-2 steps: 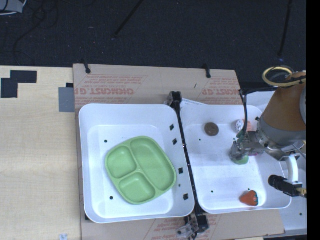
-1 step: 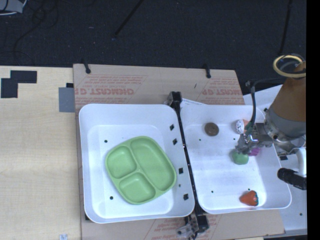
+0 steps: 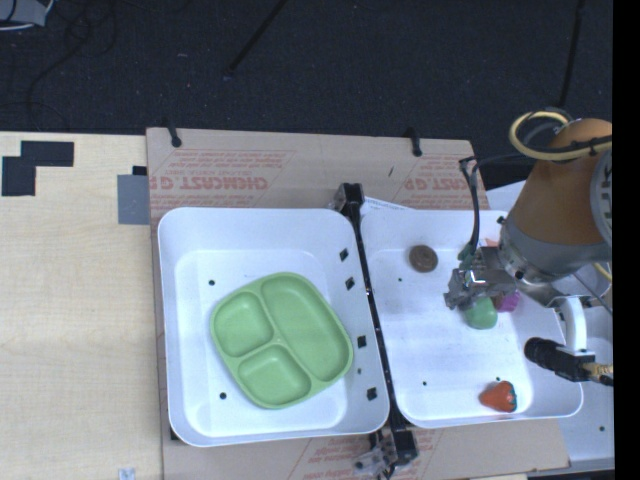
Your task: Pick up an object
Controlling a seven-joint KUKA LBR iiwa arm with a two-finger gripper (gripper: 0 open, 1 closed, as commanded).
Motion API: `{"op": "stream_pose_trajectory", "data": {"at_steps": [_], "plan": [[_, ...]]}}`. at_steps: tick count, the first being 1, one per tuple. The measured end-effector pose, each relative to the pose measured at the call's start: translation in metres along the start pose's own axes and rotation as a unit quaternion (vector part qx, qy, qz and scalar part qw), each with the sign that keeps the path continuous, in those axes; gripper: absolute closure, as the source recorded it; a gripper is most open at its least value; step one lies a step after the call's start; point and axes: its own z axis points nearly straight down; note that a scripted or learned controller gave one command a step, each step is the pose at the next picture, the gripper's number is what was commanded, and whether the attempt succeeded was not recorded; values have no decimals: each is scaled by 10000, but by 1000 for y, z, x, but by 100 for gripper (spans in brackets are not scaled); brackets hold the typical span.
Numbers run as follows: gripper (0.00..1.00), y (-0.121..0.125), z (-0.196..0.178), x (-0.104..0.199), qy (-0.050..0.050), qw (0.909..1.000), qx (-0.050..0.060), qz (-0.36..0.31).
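Observation:
My gripper (image 3: 466, 290) hangs low over the right bin (image 3: 440, 408), near its right side. A light green rounded object (image 3: 482, 314) sits directly beside and just below the gripper, touching or nearly touching it; whether it is gripped is hidden. A small purple piece (image 3: 509, 302) peeks out just right of the green object. A brown round disc (image 3: 423, 258) lies up and to the left of the gripper. A red-orange object with a green tip (image 3: 498, 397) rests near the bin's front right corner.
The left bin (image 3: 180, 268) holds a light green divided plate (image 3: 281, 339) with three compartments. A black divider (image 3: 365, 308) runs between the two bins. The arm's orange and grey body (image 3: 560, 203) covers the right bin's far right edge.

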Motion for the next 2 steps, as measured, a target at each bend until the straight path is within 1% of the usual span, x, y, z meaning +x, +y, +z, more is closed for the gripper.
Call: {"op": "stream_pose_trajectory", "data": {"at_steps": [1,2], "plan": [[100,6,-12,54,0,10000,-13,-12],[100,8,-6,100,-2,10000,5,-3]]}}
